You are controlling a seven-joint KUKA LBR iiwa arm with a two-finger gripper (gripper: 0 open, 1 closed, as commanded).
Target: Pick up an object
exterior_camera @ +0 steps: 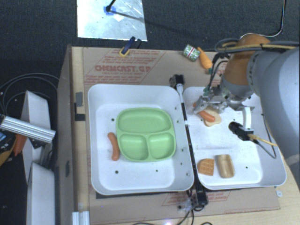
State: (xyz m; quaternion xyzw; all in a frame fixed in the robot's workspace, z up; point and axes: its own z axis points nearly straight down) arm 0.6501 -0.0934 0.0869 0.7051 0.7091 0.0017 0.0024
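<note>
Dark carpet surrounds your bench, whose brown cardboard sheet [123, 65] reads "CHEMCAST GP" in red. Your left white bin [101, 102] holds a small orange sausage [113, 146] beside a glossy green three-compartment plate [146, 134]. Your right bin [269, 172] holds a waffle-textured biscuit [206, 167], a tan bread piece [225, 165] and, near its top-left corner, a hot dog in a pale bun [209, 117]. Your gripper [212, 102] sits right over that hot dog; you cannot tell its finger spread.
</note>
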